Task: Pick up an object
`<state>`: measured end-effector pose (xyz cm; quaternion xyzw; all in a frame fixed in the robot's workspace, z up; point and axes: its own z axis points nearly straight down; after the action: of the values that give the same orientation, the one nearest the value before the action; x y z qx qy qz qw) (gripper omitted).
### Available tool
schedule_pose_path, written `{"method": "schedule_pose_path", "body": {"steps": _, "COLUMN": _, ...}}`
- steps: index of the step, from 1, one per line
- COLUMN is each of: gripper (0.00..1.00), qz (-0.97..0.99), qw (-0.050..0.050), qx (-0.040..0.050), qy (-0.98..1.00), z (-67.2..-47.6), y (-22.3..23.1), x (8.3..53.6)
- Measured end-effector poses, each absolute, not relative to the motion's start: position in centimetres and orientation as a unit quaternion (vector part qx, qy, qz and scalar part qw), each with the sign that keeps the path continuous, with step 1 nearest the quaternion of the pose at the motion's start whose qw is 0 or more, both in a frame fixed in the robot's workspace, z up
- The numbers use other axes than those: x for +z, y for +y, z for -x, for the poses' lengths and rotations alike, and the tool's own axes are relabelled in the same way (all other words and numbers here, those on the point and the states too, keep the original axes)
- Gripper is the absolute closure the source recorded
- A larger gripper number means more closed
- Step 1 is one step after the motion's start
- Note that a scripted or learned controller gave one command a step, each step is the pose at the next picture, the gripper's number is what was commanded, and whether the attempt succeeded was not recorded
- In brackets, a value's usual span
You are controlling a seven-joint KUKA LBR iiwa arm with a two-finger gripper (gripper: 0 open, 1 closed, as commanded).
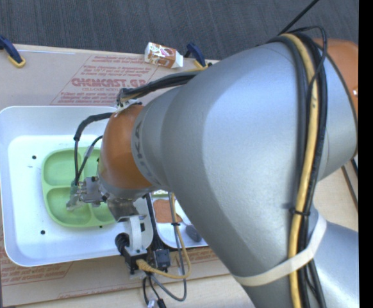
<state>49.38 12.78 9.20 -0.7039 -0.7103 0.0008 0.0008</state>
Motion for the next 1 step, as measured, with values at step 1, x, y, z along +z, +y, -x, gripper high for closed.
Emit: {"method": "schedule_pose_path", "body": {"steps": 1, "gripper": 0.0, "qz": 0.705, "qw": 0.002, "qx": 0.0005, "qy": -0.71, "z": -60.95, "y": 16.63, "x": 9.21}}
